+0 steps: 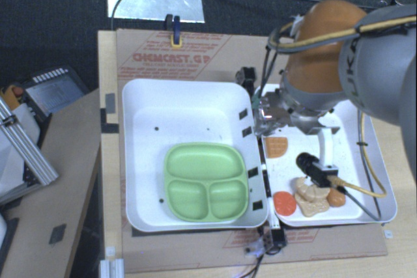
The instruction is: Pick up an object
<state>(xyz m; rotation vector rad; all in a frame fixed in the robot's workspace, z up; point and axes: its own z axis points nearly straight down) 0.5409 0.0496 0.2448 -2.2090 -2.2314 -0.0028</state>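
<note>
The grey arm (371, 68) reaches in from the right of the frame and hangs over the right-hand white bin (384, 205). Its gripper (270, 112) sits low at that bin's upper left corner, close to the wall shared with the other bin. I cannot tell whether it is open or closed, and nothing shows in its grasp.

The things to pick all lie in the right bin. An orange waffle-patterned piece (276, 146) is just below the gripper. A red-orange disc (284, 203), a tan lumpy toy (311, 197) and a small orange ball (337, 198) are bunched along the lower edge. The left-hand white bin (176, 101) holds a green divided plate (205, 180) in its lower half.
</note>
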